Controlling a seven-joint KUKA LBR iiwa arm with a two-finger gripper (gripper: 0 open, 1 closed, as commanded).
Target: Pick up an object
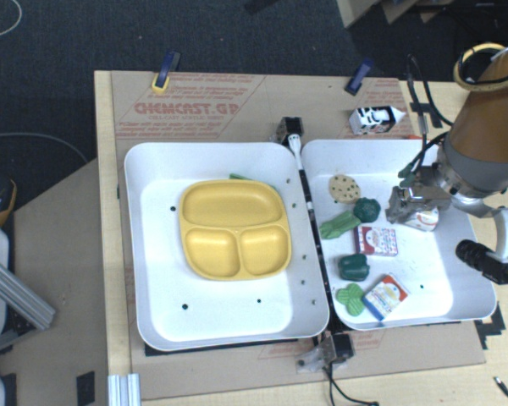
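Glossy yellow plastic tray [234, 229] in smooth white plastic bin [152, 252].

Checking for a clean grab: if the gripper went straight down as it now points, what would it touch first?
Most likely the small white and red object lying right beside the gripper in the right bin. Depth is hard to judge from this slanted view, so it might reach bare bin floor instead.

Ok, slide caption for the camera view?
Gripper low in right bin near toy foods; yellow tray in left bin.
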